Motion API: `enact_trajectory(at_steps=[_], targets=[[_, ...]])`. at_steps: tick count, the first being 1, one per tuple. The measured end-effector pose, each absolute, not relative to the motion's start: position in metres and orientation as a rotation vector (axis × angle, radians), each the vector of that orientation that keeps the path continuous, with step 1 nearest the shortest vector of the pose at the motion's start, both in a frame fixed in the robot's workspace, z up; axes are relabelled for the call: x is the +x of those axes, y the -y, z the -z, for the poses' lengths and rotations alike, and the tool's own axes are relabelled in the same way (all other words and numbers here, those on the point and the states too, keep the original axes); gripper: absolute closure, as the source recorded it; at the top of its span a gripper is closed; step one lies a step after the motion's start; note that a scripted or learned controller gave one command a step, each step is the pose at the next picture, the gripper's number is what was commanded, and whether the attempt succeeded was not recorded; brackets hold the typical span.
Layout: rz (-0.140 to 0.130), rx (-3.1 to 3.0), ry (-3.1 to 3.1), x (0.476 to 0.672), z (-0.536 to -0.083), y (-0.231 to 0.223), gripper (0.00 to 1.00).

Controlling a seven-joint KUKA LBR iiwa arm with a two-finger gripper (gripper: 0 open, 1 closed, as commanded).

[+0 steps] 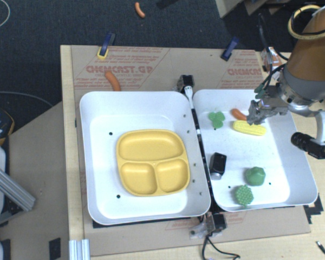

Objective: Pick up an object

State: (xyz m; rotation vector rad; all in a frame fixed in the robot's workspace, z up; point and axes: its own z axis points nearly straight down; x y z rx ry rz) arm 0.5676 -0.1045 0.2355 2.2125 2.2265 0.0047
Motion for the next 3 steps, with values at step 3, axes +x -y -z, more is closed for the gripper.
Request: enact_trajectory(at_steps=[3], targets=[[-0.004,2.214,-2.226,0.586,-0.232,-0.042,1.0]])
